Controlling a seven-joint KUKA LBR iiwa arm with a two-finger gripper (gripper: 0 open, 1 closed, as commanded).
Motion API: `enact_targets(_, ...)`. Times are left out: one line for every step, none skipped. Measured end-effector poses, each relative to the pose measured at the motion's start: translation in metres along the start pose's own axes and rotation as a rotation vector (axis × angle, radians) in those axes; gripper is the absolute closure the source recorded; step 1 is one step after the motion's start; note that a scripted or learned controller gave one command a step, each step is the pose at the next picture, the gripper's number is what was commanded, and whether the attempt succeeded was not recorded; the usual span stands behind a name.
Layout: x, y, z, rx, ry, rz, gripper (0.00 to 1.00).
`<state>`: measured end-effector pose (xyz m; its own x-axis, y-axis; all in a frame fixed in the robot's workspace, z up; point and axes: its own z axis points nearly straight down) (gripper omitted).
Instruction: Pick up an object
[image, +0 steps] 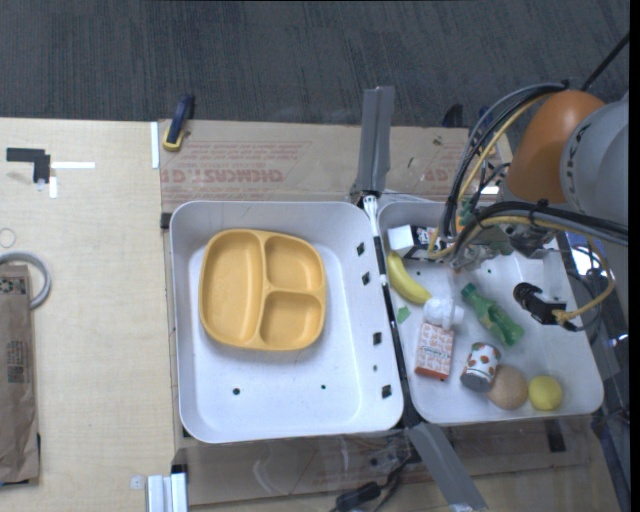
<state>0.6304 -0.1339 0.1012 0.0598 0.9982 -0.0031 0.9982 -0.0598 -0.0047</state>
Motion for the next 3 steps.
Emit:
enact_targets(-0.055,0.023,-0.035,-0.003,0.000,-0.149,1.00)
enact_targets(-0.057,0.032,-0.070,-0.005,-0.001,-0.295,1.00)
enact_targets(-0.056,0.032,-0.070,-0.004,0.000,-0.295,0.00)
